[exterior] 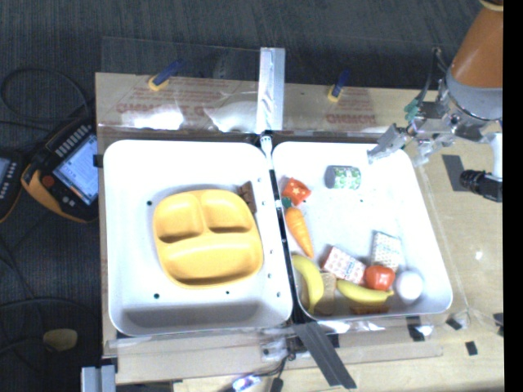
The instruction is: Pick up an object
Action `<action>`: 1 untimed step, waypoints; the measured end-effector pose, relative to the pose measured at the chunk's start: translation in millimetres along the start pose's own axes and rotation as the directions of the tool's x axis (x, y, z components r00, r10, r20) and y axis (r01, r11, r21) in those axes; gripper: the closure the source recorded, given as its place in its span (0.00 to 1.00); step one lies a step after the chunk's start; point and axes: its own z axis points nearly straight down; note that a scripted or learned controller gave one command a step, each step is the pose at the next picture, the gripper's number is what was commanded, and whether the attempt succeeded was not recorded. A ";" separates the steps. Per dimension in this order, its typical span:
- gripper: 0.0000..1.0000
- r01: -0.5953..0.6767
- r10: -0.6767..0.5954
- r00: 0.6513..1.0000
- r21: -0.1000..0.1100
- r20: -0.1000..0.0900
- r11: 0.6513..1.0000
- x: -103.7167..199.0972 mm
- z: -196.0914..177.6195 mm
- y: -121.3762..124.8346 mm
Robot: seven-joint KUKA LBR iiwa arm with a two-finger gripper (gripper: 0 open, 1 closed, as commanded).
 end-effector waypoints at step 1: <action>0.00 0.008 -0.008 1.000 0.002 0.000 1.000 51.8 124.2 55.1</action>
